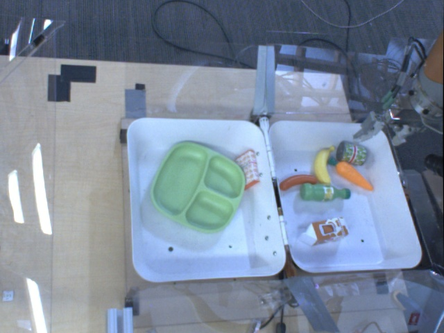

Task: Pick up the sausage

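The sausage point(297, 181), reddish-brown and slightly curved, lies near the left wall of the right bin point(388, 255). It sits just below the banana point(321, 164) and above the green bottle point(324, 193). My gripper point(383, 126) hovers over the right bin's far right corner, well up and to the right of the sausage. Its fingers are spread open with nothing between them.
A can point(352, 152) and a carrot point(354, 175) lie right of the banana, with a small carton point(325, 232) nearer the front. The left bin point(159, 262) holds a green divided plate point(198, 186) and a snack packet point(249, 168). Cables cross the floor behind.
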`<action>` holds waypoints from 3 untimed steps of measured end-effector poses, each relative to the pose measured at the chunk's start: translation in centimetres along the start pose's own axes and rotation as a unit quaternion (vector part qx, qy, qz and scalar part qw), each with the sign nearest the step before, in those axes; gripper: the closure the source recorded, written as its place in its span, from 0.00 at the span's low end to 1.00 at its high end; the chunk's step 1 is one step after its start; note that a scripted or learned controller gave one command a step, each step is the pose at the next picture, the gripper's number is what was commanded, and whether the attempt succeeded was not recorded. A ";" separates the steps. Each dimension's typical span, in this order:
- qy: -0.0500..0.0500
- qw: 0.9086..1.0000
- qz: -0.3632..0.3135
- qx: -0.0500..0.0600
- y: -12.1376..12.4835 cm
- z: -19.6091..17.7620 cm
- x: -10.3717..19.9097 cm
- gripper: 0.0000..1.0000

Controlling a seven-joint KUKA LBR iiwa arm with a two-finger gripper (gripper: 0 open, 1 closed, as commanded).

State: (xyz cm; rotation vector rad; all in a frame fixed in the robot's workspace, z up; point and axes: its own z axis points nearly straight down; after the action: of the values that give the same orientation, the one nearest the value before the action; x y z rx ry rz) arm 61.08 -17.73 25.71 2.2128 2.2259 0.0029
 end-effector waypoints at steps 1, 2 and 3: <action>0.000 0.998 -0.062 0.000 4.5 10.0 5.6 0.00; 0.000 0.997 -0.075 -0.003 1.6 16.9 8.3 0.00; 0.000 0.998 0.056 -0.003 0.0 16.9 9.1 0.00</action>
State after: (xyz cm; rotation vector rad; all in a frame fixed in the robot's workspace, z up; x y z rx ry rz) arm 61.10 -8.62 8.78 2.3313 2.0954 0.0117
